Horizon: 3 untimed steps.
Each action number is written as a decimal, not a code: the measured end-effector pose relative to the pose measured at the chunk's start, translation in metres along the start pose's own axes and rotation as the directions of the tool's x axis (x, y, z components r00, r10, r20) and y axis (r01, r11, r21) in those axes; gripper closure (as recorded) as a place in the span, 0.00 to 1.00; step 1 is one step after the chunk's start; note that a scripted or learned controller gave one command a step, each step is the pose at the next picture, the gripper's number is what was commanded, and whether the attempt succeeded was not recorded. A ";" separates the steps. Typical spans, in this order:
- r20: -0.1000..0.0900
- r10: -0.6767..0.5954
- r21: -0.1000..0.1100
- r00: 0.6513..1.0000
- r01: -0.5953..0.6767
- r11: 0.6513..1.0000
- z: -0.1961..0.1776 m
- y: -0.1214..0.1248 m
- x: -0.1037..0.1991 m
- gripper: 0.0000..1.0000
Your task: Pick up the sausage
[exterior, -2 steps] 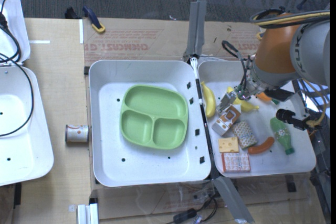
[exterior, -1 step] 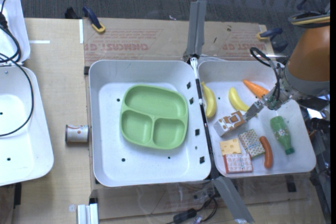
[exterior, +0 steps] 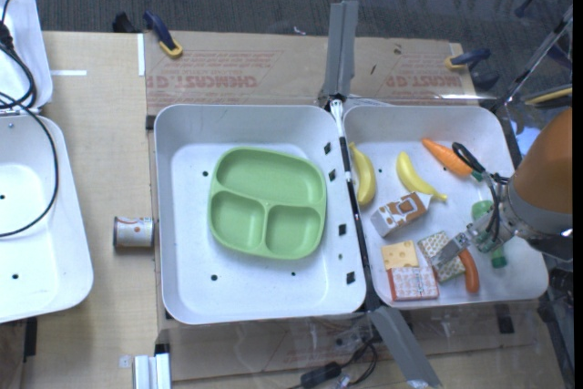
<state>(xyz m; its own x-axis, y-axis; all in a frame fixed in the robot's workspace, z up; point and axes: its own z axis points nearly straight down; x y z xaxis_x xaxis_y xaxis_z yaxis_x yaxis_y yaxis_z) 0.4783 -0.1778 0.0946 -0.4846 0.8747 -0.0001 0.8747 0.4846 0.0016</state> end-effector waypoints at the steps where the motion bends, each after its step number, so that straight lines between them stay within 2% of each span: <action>1: 0.010 0.004 -0.009 1.000 -0.004 1.000 -0.012 0.002 -0.003 1.00; 2: 0.012 0.008 -0.010 1.000 -0.007 1.000 -0.021 0.003 -0.004 1.00; 3: 0.009 -0.096 -0.003 0.995 0.096 0.995 -0.002 0.030 0.008 1.00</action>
